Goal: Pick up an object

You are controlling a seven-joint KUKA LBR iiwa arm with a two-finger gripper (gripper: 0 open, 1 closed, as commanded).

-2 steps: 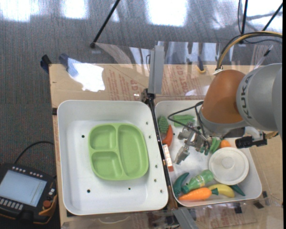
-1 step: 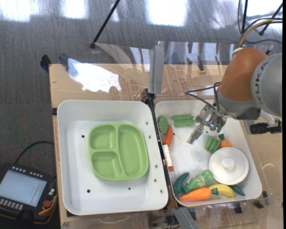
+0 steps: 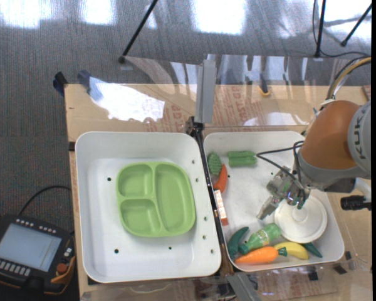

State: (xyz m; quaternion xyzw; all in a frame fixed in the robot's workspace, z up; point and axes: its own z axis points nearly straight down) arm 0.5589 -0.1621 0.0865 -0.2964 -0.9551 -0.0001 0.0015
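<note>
My gripper (image 3: pixel 267 209) hangs low in the right bin (image 3: pixel 263 138), over bare floor just left of a white round dish (image 3: pixel 304 226). Close below it lies a light green toy bottle (image 3: pixel 264 235), with a dark green piece (image 3: pixel 237 238) to its left. Along the front wall lie an orange carrot (image 3: pixel 261 256), a yellow banana (image 3: pixel 294 249) and a small dark green piece (image 3: pixel 313 251). A green cucumber (image 3: pixel 241 158) rests near the back. By the left wall sit a green knobbly piece (image 3: pixel 214 165) and an orange piece (image 3: pixel 221 179).
The left bin (image 3: pixel 94 168) holds a light green divided plate (image 3: pixel 155 199). A thin orange-and-white stick (image 3: pixel 220 207) lies along the right bin's left wall. The arm's orange band (image 3: pixel 331 137) looms over the right bin's back right corner.
</note>
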